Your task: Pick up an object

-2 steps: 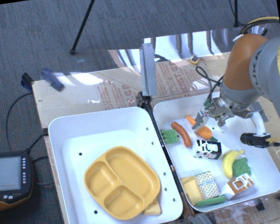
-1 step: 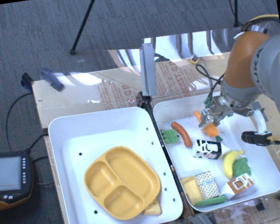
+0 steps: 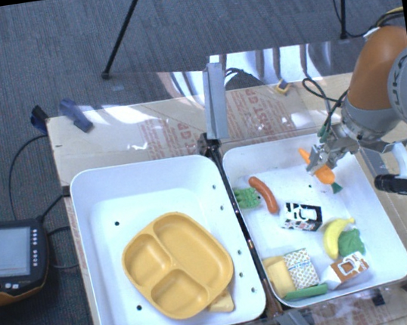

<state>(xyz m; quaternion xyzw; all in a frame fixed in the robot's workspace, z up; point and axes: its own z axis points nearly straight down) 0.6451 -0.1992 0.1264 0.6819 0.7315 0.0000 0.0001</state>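
Gripper (image 3: 325, 164) seen pinching carrot (image 3: 325, 174) over right bin (image 3: 384, 213); yellow tray (image 3: 177, 264) held in left bin (image 3: 93, 213)

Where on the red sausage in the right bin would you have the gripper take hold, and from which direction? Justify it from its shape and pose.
Grip the sausage across its narrow middle, coming straight down from above. It lies flat on the right bin floor, long and thin, so its width probably fits between two fingers. Turn the gripper so they close across its length; the green item crowds its left side.

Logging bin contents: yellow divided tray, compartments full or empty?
Empty. The yellow divided tray lies flat in the left bin; all three compartments show bare yellow.
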